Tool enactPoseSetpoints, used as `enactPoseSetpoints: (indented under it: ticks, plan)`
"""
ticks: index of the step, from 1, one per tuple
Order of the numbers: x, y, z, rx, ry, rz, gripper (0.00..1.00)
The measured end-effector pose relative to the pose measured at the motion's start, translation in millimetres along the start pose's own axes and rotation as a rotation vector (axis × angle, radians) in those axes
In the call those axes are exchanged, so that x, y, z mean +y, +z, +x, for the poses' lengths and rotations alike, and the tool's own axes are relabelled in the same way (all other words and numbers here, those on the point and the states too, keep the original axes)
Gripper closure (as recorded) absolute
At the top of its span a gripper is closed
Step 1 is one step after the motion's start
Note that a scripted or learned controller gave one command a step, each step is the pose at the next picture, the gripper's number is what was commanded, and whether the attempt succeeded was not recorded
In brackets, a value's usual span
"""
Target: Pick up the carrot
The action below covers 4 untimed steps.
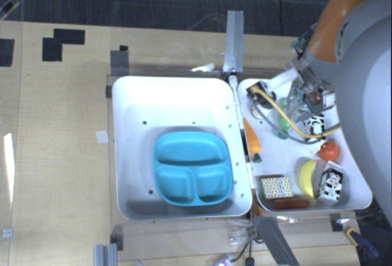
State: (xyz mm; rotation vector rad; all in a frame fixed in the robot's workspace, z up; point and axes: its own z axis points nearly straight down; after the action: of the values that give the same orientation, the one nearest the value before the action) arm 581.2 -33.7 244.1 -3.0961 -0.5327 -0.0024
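Camera view: the one slanted look down on both bins.
My arm: the grey arm with the orange band (327,13) comes in over the right bin's far right corner, wrist tilted down toward the bin's far half.
My hand: the two-finger gripper (304,99) sits in a tangle of yellow hose and wiring above the far part of the right bin; how wide it stands I cannot tell, and I see nothing held in it.
Carrot: the small orange carrot with a green tip (252,139) lies along the left wall of the right-hand shallow white bin (361,200), about midway down that wall, lengthways against it (probably rolled there, which leaves little room on the wall side).
Neighbours: a yellow banana-shaped toy (306,178), a red-orange round fruit toy (329,151), a black-and-white patterned carton (331,185), a small chequered block (276,186) and a dark brown stick (290,203) crowd the near right part.
Left bin: the other white bin (125,136) carries a blue three-compartment plastic plate (193,168) toward its near edge.
Judgement: I'm well apart from the carrot; I'd have to shift toward the left wall.
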Motion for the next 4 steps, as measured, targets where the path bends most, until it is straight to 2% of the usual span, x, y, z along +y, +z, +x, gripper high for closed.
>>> enactPoseSetpoints:
  ticks: [1,2,3,4]
  plan:
    - [0,0,0,0.000,-0.001,0.000,0.00]
    - [-88,60,26,0.000,0.083,0.001,0.00]
    - [-87,48,27,0.005,0.087,0.002,1.00]
    - [-46,15,68,0.004,0.107,0.000,1.00]
